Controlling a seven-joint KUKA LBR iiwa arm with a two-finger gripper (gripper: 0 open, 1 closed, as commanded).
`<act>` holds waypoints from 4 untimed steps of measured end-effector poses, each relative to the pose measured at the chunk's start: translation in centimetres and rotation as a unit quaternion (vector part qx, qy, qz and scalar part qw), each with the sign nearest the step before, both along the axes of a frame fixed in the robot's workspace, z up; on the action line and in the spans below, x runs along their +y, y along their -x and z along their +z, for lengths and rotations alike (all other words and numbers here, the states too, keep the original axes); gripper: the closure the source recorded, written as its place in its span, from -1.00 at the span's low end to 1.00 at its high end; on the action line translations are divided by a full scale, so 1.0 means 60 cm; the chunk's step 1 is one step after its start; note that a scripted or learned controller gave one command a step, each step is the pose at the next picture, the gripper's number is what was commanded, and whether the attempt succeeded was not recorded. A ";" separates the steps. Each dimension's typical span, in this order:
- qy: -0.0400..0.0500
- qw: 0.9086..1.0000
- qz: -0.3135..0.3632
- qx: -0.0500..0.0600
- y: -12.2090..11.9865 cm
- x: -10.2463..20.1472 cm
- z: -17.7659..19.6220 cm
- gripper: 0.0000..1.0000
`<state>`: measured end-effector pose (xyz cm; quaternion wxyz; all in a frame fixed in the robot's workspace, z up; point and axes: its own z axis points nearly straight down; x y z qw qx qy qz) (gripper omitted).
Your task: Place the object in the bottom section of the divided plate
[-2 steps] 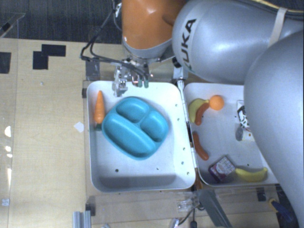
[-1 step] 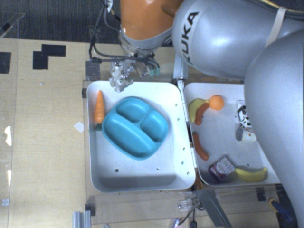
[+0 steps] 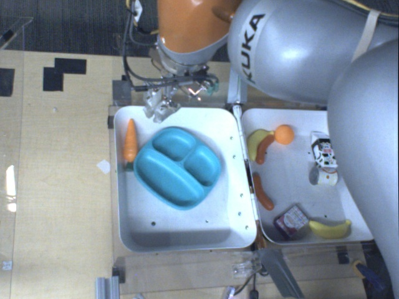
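Gripper (image 3: 161, 106) at left bin's (image 3: 134, 229) far edge, fingers' state unclear to you. Carrot (image 3: 129, 140) beside divided plate (image 3: 177, 166); placement pending.

Carrot (image 3: 129, 140) lies just beside divided plate (image 3: 178, 166); bin floor below plate open.

End effector (image 3: 161, 106) low, arm outstretched

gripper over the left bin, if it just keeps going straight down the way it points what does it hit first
Most likely the left bin's bare white floor near its top rim. The gripper hangs above that corner, beside the carrot's tip and short of the blue divided plate. Its height is hard to judge from this slant.
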<state>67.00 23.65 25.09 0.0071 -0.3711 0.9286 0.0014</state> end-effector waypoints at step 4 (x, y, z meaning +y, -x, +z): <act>0.002 0.988 0.155 0.000 0.009 -0.073 -0.085 1.00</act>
